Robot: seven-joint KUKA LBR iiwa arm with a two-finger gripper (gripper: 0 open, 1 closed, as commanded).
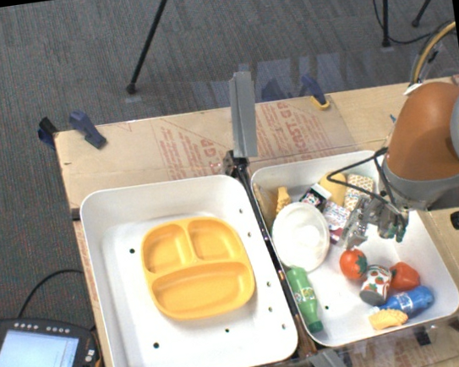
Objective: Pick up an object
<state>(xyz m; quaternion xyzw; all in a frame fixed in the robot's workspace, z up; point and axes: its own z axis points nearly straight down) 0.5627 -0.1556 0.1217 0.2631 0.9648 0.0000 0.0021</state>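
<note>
Hovering end effector [378, 222] sits above the tomato [353, 264], touching nothing.

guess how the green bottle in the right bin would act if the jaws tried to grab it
The green bottle lies on its side against the right bin wall, so a nudge would probably roll it. Its rounded, seemingly smooth body might slip from a pinch. It looks like light plastic.

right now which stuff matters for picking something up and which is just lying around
In play: gripper, tomato, white bowl, green bottle, red pepper, small can, right bin.

Lying about: yellow divided plate, left bin, teach pendant, blue clamp.
</note>
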